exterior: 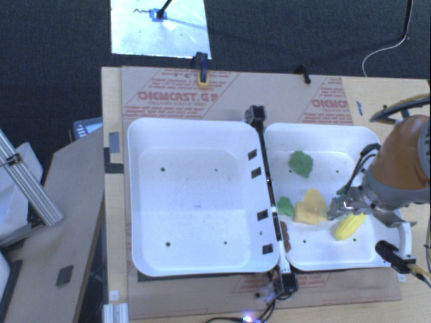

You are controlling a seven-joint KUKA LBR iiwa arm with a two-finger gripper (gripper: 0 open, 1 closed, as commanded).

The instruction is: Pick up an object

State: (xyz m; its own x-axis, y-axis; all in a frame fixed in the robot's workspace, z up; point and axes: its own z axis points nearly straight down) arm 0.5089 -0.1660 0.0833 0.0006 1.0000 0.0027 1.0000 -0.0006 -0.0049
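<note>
Red "CHEMCAST GP" lettering repeats across the brown protective sheet (176,94) under the bins

The arm (404,163) has a rounded orange band above a grey wrist section, thin dark cables run along its left side to a small metallic tool (342,206), and a white bracket with a black part sits below it.
</note>
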